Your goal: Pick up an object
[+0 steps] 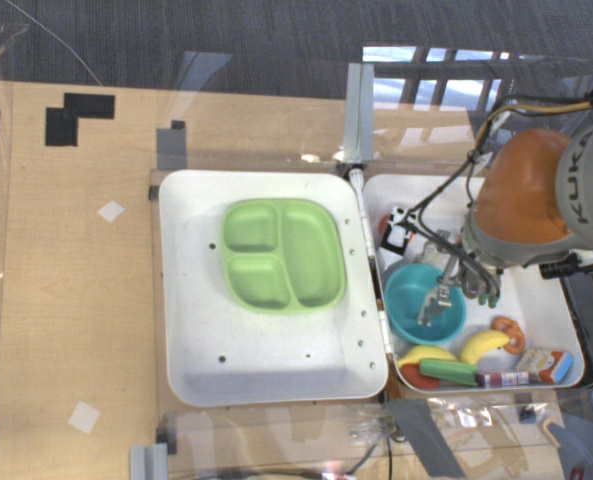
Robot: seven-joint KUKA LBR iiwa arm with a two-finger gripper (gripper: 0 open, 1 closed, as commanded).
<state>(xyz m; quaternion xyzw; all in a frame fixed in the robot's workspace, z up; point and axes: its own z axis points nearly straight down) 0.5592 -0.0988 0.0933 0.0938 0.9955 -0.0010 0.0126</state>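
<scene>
white "ku" on grey arm [588, 183]

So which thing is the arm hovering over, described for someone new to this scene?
Start at the right-hand white bin, the cluttered one. Towards its left wall sits a round teal plastic bowl, under the gripper. It is the only open, hollow blue-green thing there; its neighbours are small yellow, green and orange toys.

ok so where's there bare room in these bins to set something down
The left bin has bare floor around the green divided plate, widest along its near edge and left side. The right bin is crowded: teal bowl, bananas and a green marker pack its near end, with the gripper over the bowl.
</scene>
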